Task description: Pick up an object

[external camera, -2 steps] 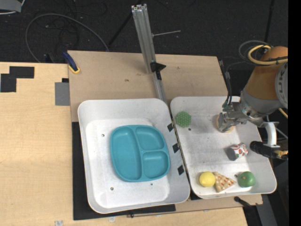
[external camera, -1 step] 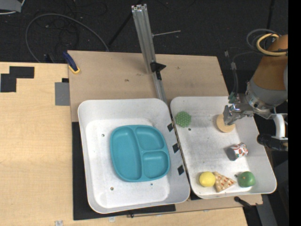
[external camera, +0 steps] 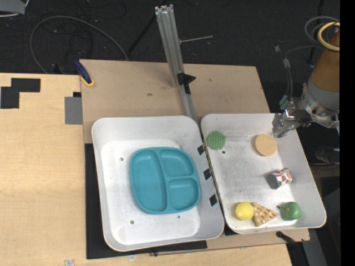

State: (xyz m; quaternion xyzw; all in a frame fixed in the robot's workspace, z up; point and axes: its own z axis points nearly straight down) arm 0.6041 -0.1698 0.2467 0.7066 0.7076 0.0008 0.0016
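Observation:
The right bin [external camera: 244, 134] holds a green bumpy ball [external camera: 216, 141] at its far left, a tan round cookie [external camera: 265, 145] near the far right, a small red, white and grey object [external camera: 281, 178], a yellow lemon [external camera: 244, 210], a pizza slice [external camera: 263, 214] and a green apple-like fruit [external camera: 290, 210] along the near edge. My gripper [external camera: 282, 124] hangs over the bin's far right corner, just up and right of the cookie, with nothing visibly in it.
The left bin [external camera: 111, 143] bears a teal divided tray [external camera: 165, 179]. A metal post [external camera: 171, 43] rises behind the bins. Small black clips [external camera: 206, 173] sit along the seam between the bins. The arm's orange band [external camera: 327, 65] is at the right edge.

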